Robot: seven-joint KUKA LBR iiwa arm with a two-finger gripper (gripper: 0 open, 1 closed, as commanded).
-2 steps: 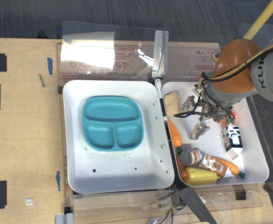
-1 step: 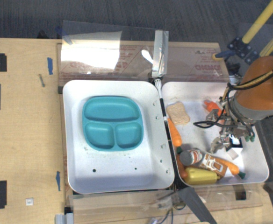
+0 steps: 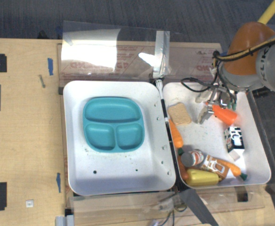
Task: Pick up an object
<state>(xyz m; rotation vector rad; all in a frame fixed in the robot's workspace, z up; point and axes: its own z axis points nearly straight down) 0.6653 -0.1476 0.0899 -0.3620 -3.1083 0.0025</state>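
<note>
My gripper (image 3: 218, 108) hangs over the back of the right bin (image 3: 257, 147), under the arm's orange band. A short orange toy carrot (image 3: 225, 114) sits between its fingers, and the gripper is shut on it. The carrot sticks out to the lower right of the fingers (image 3: 206, 113). Whether the carrot is off the bin floor I cannot tell.
The right bin also holds a tan bread slice (image 3: 179, 113), a long orange carrot (image 3: 175, 133) by the divider, a grey-capped bottle (image 3: 202, 160), a yellow item (image 3: 202, 176) and a black-and-white packet (image 3: 234, 138). A teal divided plate (image 3: 113, 124) lies in the left bin (image 3: 76, 164).
</note>
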